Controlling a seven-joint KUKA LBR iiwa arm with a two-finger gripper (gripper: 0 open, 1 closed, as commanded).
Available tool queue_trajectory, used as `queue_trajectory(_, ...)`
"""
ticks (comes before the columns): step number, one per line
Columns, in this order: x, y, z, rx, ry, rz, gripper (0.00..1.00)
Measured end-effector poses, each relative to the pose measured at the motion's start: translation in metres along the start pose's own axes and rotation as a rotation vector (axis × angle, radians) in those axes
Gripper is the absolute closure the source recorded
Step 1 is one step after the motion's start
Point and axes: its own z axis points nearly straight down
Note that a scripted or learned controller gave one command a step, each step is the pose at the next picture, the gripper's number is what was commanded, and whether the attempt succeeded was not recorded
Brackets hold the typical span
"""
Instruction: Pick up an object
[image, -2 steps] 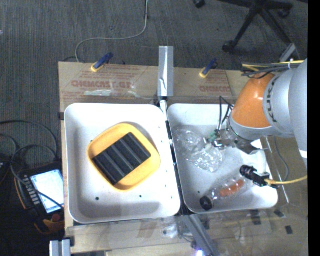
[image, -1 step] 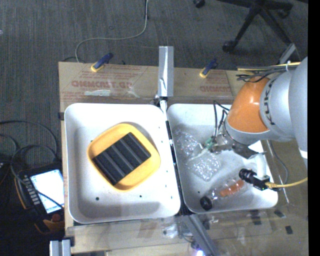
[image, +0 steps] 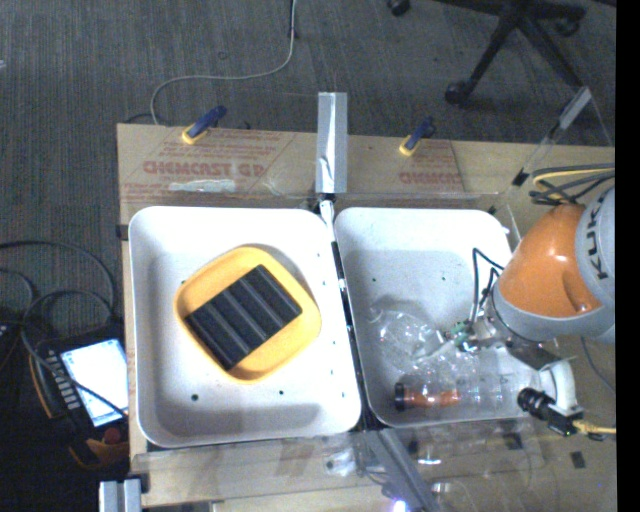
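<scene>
From above, the counter (image: 200, 165) is a brown board with red lettering, carrying two shallow white bins side by side on a dark carpeted floor (image: 80, 60). Two yellow-and-blue clamps (image: 203, 124) grip its far edge, and a chair base (image: 510, 40) stands at one o'clock. The left bin (image: 150, 400) holds a yellow tray with a black ribbed insert (image: 248, 312). In the right bin (image: 420, 250), a clear plastic bottle with an orange end (image: 450, 388) lies on its side near the front wall. The arm (image: 555, 280) covers the hand; the bottle lies at about eight o'clock from the orange band.
</scene>
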Motion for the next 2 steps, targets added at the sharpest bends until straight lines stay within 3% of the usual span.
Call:
queue_trajectory(1,-0.001,0.005,-0.015,-0.011,-0.002,-0.001,1.0)
queue_trajectory(2,0.047,0.039,-0.112,0.018,0.011,-0.097,1.0)
